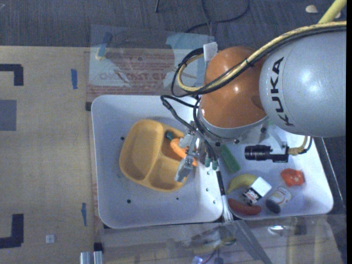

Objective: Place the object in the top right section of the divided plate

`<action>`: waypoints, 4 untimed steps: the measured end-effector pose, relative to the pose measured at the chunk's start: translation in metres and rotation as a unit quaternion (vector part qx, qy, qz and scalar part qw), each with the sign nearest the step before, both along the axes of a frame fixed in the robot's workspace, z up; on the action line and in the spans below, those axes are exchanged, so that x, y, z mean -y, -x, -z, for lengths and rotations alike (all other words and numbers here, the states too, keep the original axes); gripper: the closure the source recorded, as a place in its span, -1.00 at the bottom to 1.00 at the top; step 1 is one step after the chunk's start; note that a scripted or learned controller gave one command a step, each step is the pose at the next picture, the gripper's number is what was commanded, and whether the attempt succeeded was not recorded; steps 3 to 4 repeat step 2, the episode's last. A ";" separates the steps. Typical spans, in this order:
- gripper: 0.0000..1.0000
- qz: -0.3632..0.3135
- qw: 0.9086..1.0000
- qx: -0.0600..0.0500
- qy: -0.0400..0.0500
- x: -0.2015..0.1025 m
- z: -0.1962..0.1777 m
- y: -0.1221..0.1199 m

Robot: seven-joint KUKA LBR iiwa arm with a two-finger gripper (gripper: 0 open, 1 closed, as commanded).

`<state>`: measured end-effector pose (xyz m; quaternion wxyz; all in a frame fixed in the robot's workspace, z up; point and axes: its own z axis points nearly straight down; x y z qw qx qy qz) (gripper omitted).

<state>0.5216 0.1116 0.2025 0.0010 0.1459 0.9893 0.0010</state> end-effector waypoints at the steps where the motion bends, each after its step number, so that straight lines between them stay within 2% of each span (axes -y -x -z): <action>1: -1.00 -0.211 0.978 0.002 0.000 0.037 -0.031 0.006; 2: -1.00 -0.388 0.922 0.000 0.000 0.106 0.017 0.018; 4: -1.00 -0.388 0.922 0.000 0.000 0.106 0.017 0.018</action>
